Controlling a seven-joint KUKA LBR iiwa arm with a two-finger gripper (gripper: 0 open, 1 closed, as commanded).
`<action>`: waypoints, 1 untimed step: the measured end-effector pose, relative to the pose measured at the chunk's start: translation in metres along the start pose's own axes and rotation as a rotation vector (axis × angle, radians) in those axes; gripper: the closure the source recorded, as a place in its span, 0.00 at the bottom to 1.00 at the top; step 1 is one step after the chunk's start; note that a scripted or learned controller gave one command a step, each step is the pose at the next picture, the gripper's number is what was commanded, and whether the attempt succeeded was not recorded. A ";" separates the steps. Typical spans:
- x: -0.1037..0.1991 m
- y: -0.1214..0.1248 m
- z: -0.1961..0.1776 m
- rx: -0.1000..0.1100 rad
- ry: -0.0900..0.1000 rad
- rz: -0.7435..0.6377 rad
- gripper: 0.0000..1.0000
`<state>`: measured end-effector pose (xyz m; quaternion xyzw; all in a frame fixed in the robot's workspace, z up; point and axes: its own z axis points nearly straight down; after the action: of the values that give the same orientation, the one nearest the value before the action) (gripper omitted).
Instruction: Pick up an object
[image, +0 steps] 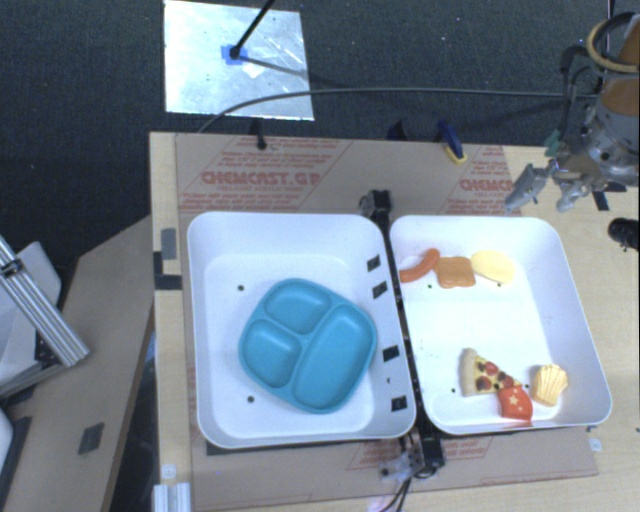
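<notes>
The right bin (560, 300) holds several toy foods. Along its far side lie an orange sausage (420, 265), a tan bread-like piece (455, 272) and a pale yellow round piece (493, 266). Near its front right corner lie a pizza slice (482, 372), a red piece (515, 402) and a yellow shell-shaped piece (549, 382). My gripper (547, 192) hangs above the bench just beyond the bin's far right corner, open, with nothing between its fingers.
The left bin (215, 300) holds a blue divided plate (308, 343). A black clip strip (390, 310) runs between the two bins. A foil sheet (238, 60) lies beyond the bench, with a cable running across the back.
</notes>
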<state>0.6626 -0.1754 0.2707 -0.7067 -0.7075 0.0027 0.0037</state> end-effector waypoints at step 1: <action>0.001 0.002 -0.008 -0.011 -0.002 -0.003 0.00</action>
<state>0.6645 -0.1748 0.2787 -0.7058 -0.7084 -0.0006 -0.0011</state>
